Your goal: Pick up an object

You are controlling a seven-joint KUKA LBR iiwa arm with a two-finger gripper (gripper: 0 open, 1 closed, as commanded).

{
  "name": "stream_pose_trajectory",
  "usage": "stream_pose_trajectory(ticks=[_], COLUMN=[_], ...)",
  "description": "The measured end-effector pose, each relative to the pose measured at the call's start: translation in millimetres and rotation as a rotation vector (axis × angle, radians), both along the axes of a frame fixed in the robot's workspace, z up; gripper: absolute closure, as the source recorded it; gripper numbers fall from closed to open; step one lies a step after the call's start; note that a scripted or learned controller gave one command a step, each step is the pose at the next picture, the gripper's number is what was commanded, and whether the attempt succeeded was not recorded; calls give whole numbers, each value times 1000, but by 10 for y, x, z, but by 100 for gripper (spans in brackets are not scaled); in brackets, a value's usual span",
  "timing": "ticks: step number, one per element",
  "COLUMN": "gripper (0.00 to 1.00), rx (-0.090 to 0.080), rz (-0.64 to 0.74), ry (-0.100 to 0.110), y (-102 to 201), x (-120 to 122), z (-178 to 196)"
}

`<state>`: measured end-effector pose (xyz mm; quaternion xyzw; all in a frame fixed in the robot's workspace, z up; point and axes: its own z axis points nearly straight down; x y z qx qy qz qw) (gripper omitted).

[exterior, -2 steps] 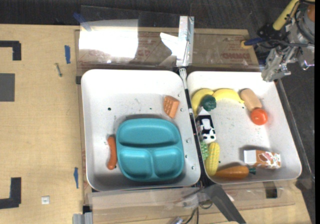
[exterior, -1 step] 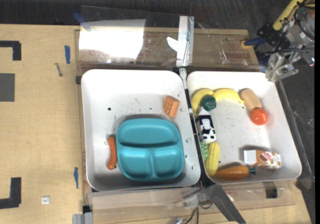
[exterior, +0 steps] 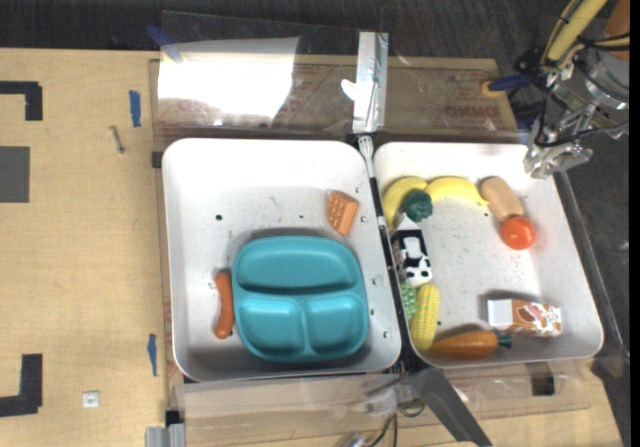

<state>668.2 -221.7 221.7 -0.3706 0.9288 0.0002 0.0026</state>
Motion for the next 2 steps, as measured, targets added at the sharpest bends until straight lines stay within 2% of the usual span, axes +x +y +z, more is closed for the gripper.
stream_pose_trajectory(ticks=[2], gripper=[100], rx=[-6], rz=[675], ry=[-7], y=[1], x=[7], z=[178])
